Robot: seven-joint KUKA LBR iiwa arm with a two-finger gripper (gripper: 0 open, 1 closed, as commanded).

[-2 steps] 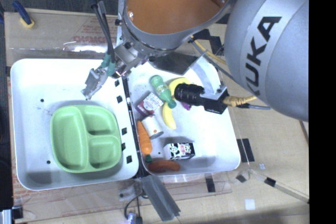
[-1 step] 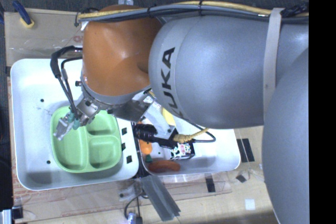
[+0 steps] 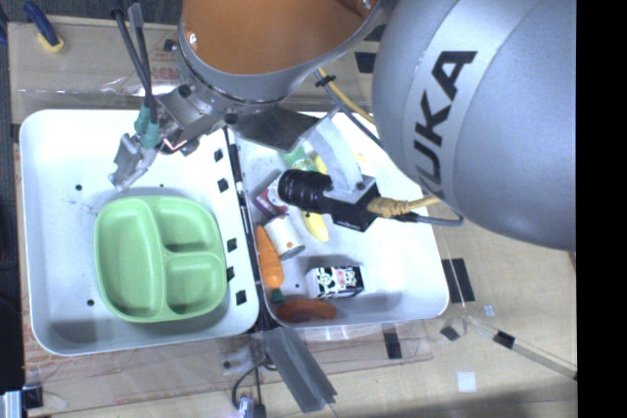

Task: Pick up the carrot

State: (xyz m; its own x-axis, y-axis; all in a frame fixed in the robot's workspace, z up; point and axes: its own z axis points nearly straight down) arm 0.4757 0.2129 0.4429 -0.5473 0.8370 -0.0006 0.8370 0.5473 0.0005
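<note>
A: Where's the carrot?

B: In the right bin, lying along its left wall, near the front corner. Its tip points toward a reddish sausage-like piece at the front wall.

A: Anything beside it?

B: A small black-and-white patterned carton just to its right, and a yellow banana-like piece farther back, partly under a black cylindrical part of the arm.

A: And the gripper?

B: Over the left bin, near its back wall, just behind a green divided plate. Well apart from the carrot.

A: Fingers open or closed?

B: Can't tell from this angle; nothing visibly sits between them.
</note>
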